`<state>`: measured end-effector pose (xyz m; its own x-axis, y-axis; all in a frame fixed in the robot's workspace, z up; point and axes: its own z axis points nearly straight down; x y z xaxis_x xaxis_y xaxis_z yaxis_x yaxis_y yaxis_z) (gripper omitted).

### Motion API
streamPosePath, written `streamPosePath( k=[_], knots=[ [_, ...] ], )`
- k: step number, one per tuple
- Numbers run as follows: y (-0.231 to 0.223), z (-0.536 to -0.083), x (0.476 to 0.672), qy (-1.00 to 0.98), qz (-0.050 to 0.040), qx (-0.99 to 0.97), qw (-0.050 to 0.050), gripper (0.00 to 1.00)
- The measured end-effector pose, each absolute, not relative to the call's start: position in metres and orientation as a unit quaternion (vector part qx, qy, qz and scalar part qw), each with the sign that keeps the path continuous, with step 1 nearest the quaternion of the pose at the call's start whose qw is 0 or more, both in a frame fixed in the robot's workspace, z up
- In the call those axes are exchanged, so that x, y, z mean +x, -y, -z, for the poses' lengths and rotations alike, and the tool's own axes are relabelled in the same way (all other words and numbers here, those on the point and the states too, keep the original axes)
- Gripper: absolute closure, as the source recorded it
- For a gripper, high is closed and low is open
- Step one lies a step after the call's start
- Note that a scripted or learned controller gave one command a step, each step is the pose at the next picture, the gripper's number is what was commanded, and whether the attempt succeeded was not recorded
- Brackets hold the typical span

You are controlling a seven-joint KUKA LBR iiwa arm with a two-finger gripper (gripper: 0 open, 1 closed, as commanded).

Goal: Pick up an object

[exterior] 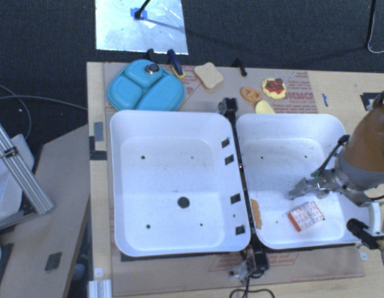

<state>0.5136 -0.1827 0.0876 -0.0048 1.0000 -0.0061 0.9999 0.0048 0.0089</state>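
Grey jaws (302, 190) (spread unclear) low in the right bin (285, 129), just beside a red-and-white packet (306, 216).

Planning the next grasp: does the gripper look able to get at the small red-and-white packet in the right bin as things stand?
Probably yes. The small red-and-white packet lies flat on the floor of the right white bin, with nothing on top of it, and the gripper hangs just above and beside it.

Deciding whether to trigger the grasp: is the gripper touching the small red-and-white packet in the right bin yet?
Apart. The camera view shows a strip of bare bin floor between the gripper and the red-and-white packet, which lies flat below it in the right bin.
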Motion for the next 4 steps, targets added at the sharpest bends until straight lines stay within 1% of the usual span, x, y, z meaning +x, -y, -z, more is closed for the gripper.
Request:
streamPosePath(
  k=[1,2,3,4],
  knots=[
    [0.199,-0.195,0.571,-0.709,-0.0033,0.705,0.008,0.00],
    [0.208,-0.082,0.506,-0.705,-0.0009,0.709,0.001,0.00],
    [0.207,-0.099,0.512,-0.708,-0.0038,0.706,0.006,1.00],
    [0.138,-0.087,0.560,-0.710,-0.0018,0.704,0.005,1.00]
  ],
)
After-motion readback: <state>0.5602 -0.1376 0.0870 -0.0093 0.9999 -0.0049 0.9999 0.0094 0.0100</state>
